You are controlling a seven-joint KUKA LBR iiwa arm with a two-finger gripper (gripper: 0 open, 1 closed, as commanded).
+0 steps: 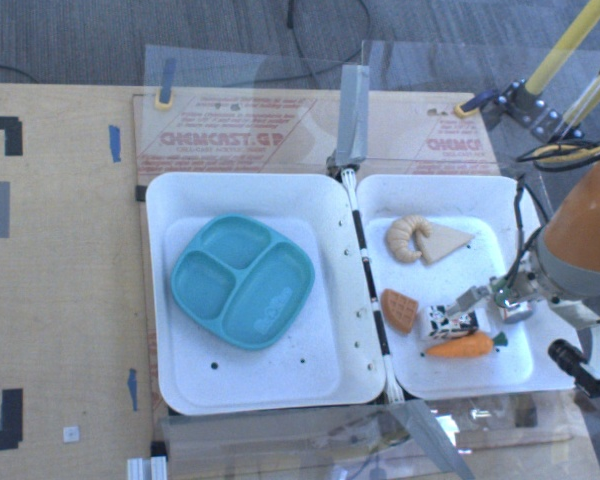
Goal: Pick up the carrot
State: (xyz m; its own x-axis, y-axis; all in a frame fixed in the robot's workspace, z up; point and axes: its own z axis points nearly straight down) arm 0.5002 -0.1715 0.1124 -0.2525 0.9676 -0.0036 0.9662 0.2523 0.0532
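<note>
Arm (pixel 580 238) reaches in from right, pincer (pixel 458 320) lowered.

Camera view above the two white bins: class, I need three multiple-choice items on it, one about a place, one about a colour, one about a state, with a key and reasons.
1. Where does the small orange carrot with green top lie?
A. In the right white bin, near its front edge
B. On the divided plate
C. On the wooden bench outside the bins

2. What colour is the divided plastic plate in the left white bin?
A. Red
B. Turquoise
C. Black

3. How does the carrot stand in relation to the tool?
A. Lifted high above the bin
B. Lying flat on the bin floor, below the tool
C. Standing upright on the plate

Key: 1 A, it rests by the right bin's front wall. 2 B, the plate is plainly turquoise. 3 B, the carrot lies flat on the white floor beside a small black-and-white toy.
</note>
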